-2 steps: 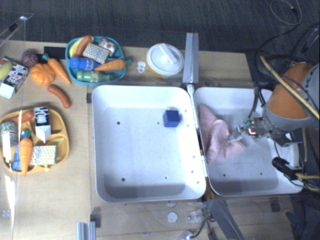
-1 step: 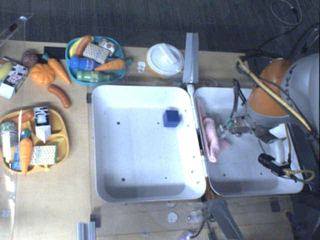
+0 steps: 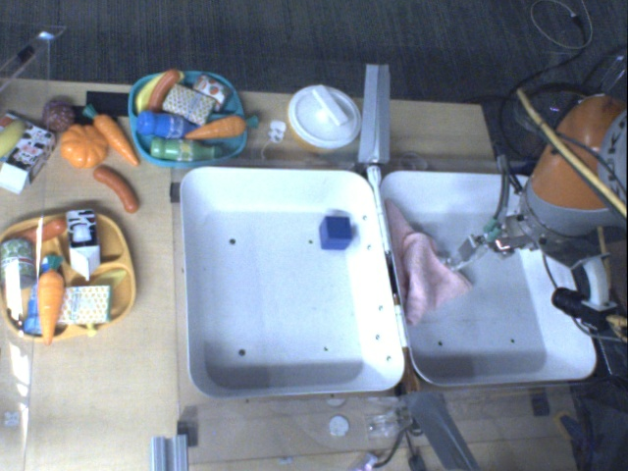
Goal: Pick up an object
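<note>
Two white bins [image 3: 285, 381] sat on the surface. The gripper [image 3: 469, 251] hovered just right of the pink cloth [image 3: 424, 275]. Whether it was clenched I cannot tell.

Bins [image 3: 285, 189]: plain white, both alike.
Block [image 3: 337, 232]: solid blue.
Cloth [image 3: 424, 269]: pale pink.
Arm [image 3: 579, 155]: grey with an orange band.
Desk [image 3: 147, 361]: light tan wood.
Far-left bowl [image 3: 238, 145]: teal.
Near-left plate [image 3: 123, 263]: yellow-orange.
Round lid [image 3: 325, 114]: white.
</note>
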